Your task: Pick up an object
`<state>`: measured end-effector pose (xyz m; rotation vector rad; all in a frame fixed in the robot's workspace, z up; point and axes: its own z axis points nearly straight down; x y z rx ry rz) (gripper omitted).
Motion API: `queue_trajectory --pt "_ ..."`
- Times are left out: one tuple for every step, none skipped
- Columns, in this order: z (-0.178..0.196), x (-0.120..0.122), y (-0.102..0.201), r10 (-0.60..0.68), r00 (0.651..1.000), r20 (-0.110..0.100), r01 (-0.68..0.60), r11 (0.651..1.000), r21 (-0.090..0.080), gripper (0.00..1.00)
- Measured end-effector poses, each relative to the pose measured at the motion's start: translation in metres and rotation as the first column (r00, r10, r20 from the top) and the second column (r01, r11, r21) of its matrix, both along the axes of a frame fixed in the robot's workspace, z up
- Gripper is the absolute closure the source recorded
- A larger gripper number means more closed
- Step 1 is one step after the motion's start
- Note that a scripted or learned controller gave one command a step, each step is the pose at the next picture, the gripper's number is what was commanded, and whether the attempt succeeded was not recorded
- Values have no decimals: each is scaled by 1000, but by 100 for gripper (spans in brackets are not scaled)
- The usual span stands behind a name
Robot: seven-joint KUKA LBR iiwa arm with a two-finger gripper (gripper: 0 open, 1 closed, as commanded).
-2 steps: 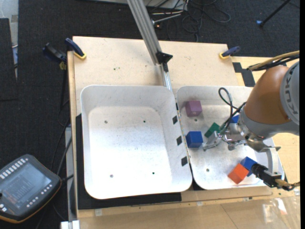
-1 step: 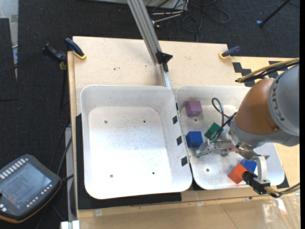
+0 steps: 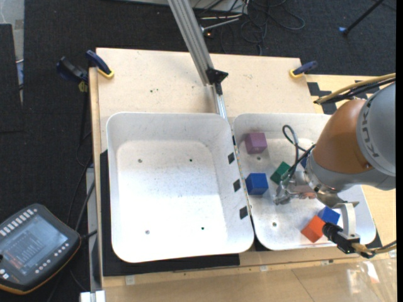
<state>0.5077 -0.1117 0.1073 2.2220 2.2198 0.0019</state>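
In the camera view, the gripper (image 3: 284, 192) sits low in the right bin (image 3: 267, 234), at the centre-right of the frame, just beside a green block (image 3: 280, 171); whether it is released or clenched cannot be told. A blue cube (image 3: 256, 184) lies just left, a purple cube (image 3: 255, 142) above, an orange block (image 3: 312, 229) at lower right. The risk, as I judge it: the gripper nudges the green block aside or closes on nothing.

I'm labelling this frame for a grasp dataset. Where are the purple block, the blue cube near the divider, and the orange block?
purple block (image 3: 255, 142): camera view, on its top face.
blue cube (image 3: 256, 184): camera view, middle of its top face.
orange block (image 3: 312, 229): camera view, on its visible upper face.
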Motion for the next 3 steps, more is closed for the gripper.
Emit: queue_trajectory --pt "58 5 -9 3 1000 5 -3 1000 -2 100" --pt "101 10 -11 3 1000 5 -3 1000 -2 100" --pt "164 12 -8 5 1000 7 -5 1000 -2 100"
